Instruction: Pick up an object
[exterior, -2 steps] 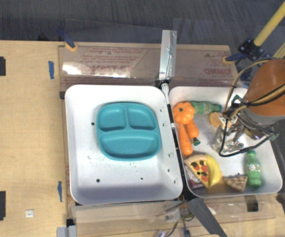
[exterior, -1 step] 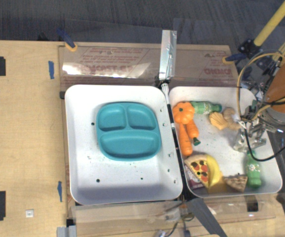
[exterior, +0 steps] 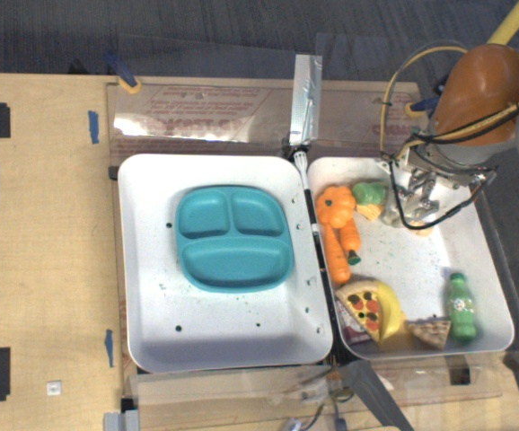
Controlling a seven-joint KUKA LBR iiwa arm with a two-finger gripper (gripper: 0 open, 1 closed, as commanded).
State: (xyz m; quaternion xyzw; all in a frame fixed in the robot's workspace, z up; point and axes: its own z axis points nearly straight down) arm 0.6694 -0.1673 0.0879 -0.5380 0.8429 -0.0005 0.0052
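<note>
Teal divided plate (exterior: 234, 239) in the left bin (exterior: 143, 268), toy pumpkin (exterior: 337, 206) and carrot (exterior: 336, 250) just right of the plate, banana (exterior: 391, 308) below them, claw (exterior: 415, 193) above the right bin's (exterior: 497, 277) top, grip state unclear, green bottle (exterior: 461, 306) farthest right.

Divided plate (exterior: 234, 239) in left bin (exterior: 143, 312); carrot (exterior: 338, 245), banana (exterior: 388, 308), bottle (exterior: 461, 306) in right bin (exterior: 497, 281)

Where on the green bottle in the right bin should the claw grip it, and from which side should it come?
Probably the middle of the green bottle, coming from above with the fingers closing across its width. It seems to lie flat, lengthwise along the right wall of the right bin, with open floor on its left; a brown piece crowds its lower end.
</note>
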